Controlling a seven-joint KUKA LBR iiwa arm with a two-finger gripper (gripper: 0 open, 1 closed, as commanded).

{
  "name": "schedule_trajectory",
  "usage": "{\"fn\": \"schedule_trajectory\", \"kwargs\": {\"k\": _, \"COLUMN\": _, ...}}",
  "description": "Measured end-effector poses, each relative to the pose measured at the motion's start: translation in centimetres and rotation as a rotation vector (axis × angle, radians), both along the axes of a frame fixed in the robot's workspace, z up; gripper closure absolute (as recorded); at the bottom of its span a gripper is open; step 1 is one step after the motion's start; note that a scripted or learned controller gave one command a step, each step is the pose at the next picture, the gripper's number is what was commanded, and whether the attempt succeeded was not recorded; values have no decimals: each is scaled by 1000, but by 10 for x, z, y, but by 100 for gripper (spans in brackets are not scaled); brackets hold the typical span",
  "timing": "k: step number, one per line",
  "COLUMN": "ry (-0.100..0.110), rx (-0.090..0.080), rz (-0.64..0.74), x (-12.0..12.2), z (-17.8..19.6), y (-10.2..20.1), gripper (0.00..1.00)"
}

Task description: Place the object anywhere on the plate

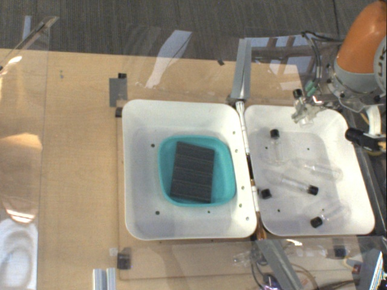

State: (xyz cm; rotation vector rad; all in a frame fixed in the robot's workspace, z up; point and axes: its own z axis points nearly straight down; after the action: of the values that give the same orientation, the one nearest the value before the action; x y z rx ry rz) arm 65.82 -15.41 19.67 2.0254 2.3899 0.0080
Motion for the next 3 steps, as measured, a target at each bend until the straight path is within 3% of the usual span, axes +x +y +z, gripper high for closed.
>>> {"fn": "schedule_trajectory", "kwargs": {"k": 1, "ry": -5, "rx": -1, "rz": 75, "x": -14, "z": 242, "y": 66, "gripper": 100}}
{"fn": "schedule_trajectory", "kwargs": {"k": 2, "ry": 6, "rx": 1, "rz": 180, "x": 2, "z": -12, "y": 96, "gripper": 100}}
{"fn": "schedule_trajectory", "kwargs": {"k": 3, "ry": 4, "rx": 1, "rz": 284, "x": -72, "z": -11, "y": 167, "gripper": 100}}
